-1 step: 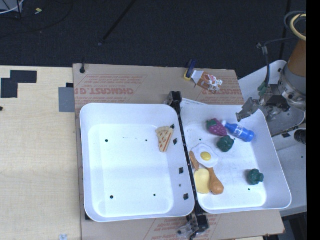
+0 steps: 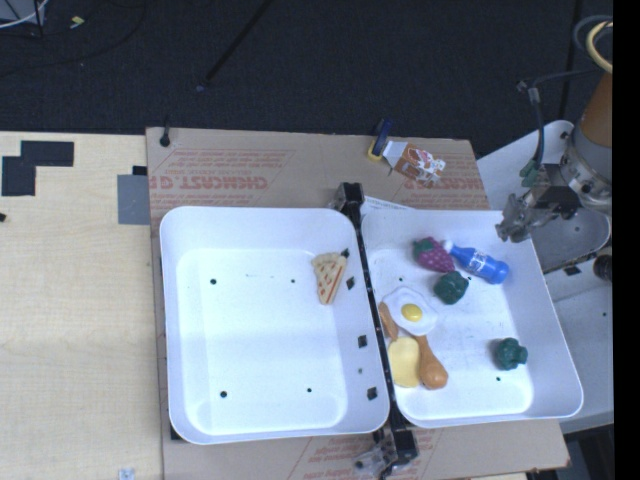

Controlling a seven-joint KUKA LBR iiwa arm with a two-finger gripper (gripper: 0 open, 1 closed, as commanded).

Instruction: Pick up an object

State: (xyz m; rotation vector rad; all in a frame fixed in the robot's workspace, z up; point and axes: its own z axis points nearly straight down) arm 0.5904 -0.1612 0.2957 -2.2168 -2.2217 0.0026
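My gripper (image 2: 516,222) hangs over the far right rim of the right bin (image 2: 555,393), just right of a blue bottle (image 2: 480,263), with nothing seen in it. Beside the bottle lie purple grapes (image 2: 433,256) and a dark green pepper (image 2: 450,288). Lower in that bin sit a fried egg (image 2: 411,314), a yellow piece (image 2: 403,361), a tan drumstick-like piece (image 2: 431,365) and a small green broccoli (image 2: 510,353). A waffle wedge (image 2: 328,276) lies in the left bin (image 2: 190,368) near its right wall.
Both bins rest on a cardboard sheet (image 2: 250,173). A small wrapped packet (image 2: 418,164) and a blue-yellow clip (image 2: 380,140) lie on it behind the right bin. A black divider strip (image 2: 364,308) runs between the bins. The arm's grey body (image 2: 585,183) stands at the right.
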